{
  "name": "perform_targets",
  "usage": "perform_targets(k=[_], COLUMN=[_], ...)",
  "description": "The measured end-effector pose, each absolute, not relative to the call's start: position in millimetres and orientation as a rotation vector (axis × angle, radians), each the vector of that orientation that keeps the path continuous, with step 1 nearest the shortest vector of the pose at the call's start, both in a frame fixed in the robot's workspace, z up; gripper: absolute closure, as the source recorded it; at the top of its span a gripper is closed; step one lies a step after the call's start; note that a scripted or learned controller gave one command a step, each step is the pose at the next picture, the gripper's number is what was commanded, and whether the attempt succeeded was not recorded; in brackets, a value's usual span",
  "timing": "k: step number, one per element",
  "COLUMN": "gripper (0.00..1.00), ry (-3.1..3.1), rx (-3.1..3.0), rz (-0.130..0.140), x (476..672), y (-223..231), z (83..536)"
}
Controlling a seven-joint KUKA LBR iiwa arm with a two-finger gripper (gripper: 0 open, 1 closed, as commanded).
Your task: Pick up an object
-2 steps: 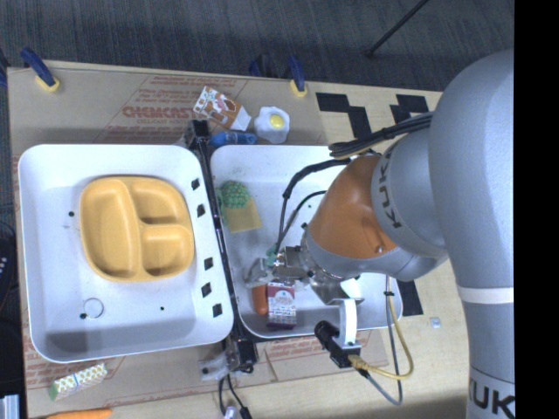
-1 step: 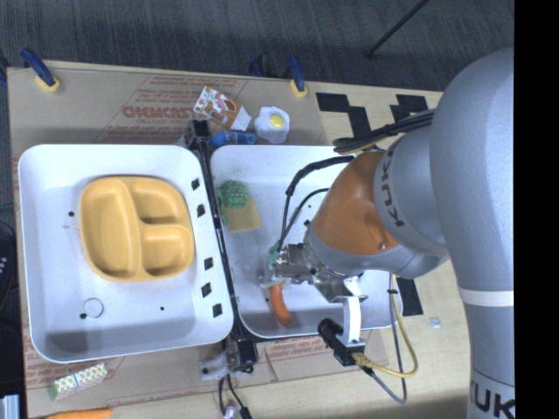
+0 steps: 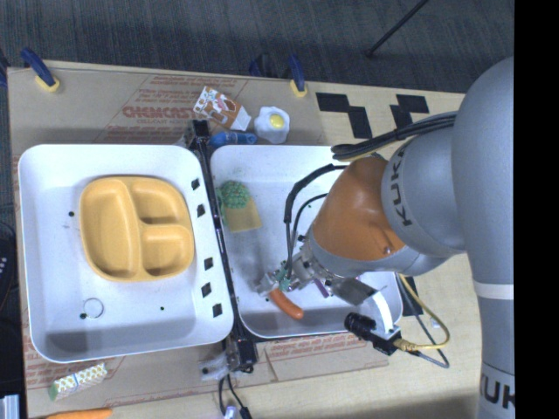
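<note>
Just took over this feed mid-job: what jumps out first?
The grey arm with its orange band fills the right bin, its end effector low over a small orange carrot-like piece near the front wall. In the left bin lies a yellow divided tray. A green-and-tan item sits by the right bin's left wall.

A single fixed camera sits above the desk (image 3: pixel 367 103) and looks down at a slant, so the far edge of the desk runs along the top of the picture with dark floor (image 3: pixel 175 16) beyond it, and the near edge falls toward the bottom. It stands far enough back to take in both white bins whole, the left bin (image 3: pixel 44 234) and the right bin (image 3: pixel 262 160) side by side. The grey arm (image 3: pixel 480 182) enters from the right and, being close under the lens, looms large and covers part of the right bin.
</note>
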State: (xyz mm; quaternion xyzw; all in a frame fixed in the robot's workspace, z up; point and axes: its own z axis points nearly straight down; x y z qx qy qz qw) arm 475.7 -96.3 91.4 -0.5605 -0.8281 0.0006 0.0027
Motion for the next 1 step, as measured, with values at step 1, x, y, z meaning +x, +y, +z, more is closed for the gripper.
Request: perform_targets(k=[1], gripper=[0.00], ry=[-2.597], rx=[-1.759], rz=[0.002], x=[475.8], y=[-96.4], z=[91.4])
